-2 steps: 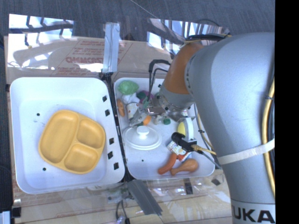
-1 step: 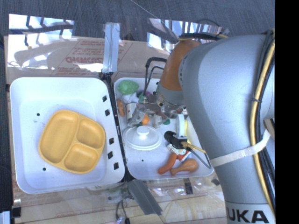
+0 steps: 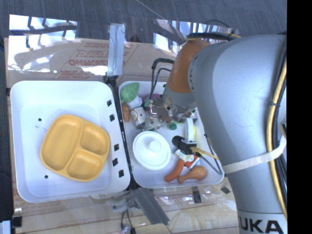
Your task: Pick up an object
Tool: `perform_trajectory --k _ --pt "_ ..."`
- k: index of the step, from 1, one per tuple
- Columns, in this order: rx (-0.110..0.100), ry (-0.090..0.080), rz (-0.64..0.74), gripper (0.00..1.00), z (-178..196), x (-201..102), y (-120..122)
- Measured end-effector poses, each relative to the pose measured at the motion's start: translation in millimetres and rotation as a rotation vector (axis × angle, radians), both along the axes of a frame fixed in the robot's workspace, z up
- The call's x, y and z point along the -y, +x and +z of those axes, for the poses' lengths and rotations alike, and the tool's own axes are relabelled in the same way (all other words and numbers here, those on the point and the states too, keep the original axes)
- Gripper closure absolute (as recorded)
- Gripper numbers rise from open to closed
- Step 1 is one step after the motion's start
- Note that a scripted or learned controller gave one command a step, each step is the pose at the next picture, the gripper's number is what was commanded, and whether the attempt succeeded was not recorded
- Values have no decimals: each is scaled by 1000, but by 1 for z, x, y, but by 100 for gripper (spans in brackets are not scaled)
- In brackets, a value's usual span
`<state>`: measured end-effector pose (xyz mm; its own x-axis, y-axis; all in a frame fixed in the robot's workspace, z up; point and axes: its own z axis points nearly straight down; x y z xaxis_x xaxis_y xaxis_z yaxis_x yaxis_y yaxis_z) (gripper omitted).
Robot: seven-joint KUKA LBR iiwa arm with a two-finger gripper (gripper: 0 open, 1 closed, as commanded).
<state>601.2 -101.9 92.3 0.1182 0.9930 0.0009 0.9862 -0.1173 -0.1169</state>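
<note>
Arm reaching into the right bin (image 3: 214, 177).
The gripper (image 3: 155, 112) is hovering over clutter; I cannot tell its state, and the white bowl (image 3: 152, 149) is probably lying nearest, just below it.

Yellow divided plate (image 3: 74, 147) in the left white bin (image 3: 24, 94); flattened cardboard (image 3: 73, 57) behind the bins, dark carpet (image 3: 73, 1) beyond

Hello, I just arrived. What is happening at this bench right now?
A grey robot arm reaches from the right into the right bin, over a clutter of small things: a white lid, a green piece, an orange carrot-like toy. Its end effector is low among them. The left bin holds a yellow divided plate.
</note>
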Motion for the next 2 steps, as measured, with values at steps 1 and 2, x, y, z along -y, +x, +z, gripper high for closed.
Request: perform_trajectory --k 1,2 --pt "122 -14 8 100 132 -37 47" --pt "116 6 340 100 109 25 55"
